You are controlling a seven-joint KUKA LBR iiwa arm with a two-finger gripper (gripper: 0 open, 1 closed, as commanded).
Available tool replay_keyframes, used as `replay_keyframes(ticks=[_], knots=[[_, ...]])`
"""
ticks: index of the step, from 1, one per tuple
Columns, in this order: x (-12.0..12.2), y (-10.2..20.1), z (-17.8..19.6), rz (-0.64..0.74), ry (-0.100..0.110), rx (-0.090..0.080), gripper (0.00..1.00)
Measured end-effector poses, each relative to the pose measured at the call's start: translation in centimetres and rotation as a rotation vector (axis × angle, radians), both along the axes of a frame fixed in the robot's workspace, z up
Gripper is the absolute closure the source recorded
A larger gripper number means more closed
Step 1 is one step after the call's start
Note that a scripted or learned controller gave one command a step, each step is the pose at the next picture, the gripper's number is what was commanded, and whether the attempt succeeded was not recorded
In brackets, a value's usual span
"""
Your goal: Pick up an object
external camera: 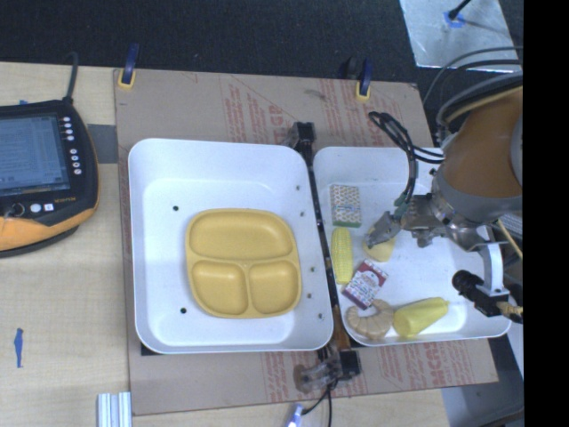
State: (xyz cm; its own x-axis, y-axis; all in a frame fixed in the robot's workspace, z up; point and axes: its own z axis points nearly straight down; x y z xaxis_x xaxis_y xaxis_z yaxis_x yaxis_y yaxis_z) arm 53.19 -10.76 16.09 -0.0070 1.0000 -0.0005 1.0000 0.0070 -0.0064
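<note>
My gripper (384,232) hangs low over the middle of the right bin (404,163), right above a small pale yellow piece (380,251). Left of it lie a yellow corn cob (341,253) and a patterned square pack (345,204). Below it are a red and white packet (365,285), a tan lumpy item (368,321) and a yellow oblong item (420,316). Whether the pale yellow piece is held I cannot tell.
The left bin (160,185) holds a yellow divided plate (242,262). A tablet-like pendant (40,172) lies on the bench at the far left. Cables (398,136) run from the arm over the right bin's back edge. Clamps (127,68) pin the cardboard underlay.
</note>
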Motion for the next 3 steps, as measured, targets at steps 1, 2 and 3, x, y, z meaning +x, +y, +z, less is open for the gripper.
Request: replay_keyframes(ticks=[1,2,3], knots=[[2.4,0.0,-7.0,0.0,-0.001,-0.001,0.0],[2.4,-0.1,-5.9,0.004,0.0,-0.003,1.0],[1.8,-0.7,-3.7,-0.002,-0.005,-0.002,1.0]])
